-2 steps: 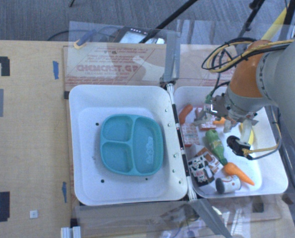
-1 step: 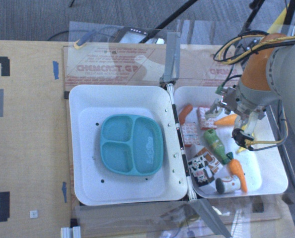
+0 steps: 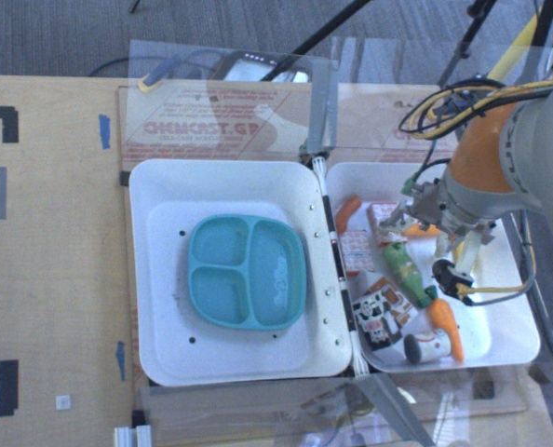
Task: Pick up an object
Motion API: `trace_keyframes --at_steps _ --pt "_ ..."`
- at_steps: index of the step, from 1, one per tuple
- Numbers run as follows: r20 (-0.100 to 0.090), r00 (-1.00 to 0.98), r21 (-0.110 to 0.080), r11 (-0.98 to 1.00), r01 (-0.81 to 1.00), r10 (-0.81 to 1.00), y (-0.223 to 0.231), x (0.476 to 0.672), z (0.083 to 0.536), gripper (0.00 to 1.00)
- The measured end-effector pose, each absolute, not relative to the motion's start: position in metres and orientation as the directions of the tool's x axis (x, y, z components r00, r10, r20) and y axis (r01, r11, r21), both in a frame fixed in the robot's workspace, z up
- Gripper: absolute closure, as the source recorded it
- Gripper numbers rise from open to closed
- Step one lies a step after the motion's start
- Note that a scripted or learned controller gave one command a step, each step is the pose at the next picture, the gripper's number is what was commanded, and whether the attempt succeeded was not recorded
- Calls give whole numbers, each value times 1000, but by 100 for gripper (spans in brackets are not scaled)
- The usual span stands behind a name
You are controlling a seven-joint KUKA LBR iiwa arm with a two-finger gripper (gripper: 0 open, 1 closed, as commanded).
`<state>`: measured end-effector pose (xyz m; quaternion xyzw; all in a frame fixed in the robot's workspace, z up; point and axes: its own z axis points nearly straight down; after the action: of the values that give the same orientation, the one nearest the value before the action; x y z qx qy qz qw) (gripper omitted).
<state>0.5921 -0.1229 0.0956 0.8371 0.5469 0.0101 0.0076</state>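
Setting: robotics laboratory. Indicators: a plywood table (image 3: pixel 53 250) marked with blue tape (image 3: pixel 104 130) and black corner marks (image 3: pixel 2 124), two white bins (image 3: pixel 155 194), a clear acrylic sheet (image 3: pixel 221 110), tripod legs (image 3: pixel 351 12) on grey carpet (image 3: pixel 62 17), and yellow cabling (image 3: pixel 463 101).

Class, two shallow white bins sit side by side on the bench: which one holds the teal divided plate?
The left white bin holds the teal three-compartment plate, lying flat. The right white bin holds a jumble of small items under the gripper.

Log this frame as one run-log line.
arm: over right bin | pincer: above green bottle | grasp: none visible | left bin: teal divided plate
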Motion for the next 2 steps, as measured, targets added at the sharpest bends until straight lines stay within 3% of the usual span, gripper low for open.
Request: trace_keyframes --at_steps 1,2 --pt "11 400 24 -400 916 916 -121 593 105 100" --pt "-5 55 8 -55 998 998 -111 664 100 100"
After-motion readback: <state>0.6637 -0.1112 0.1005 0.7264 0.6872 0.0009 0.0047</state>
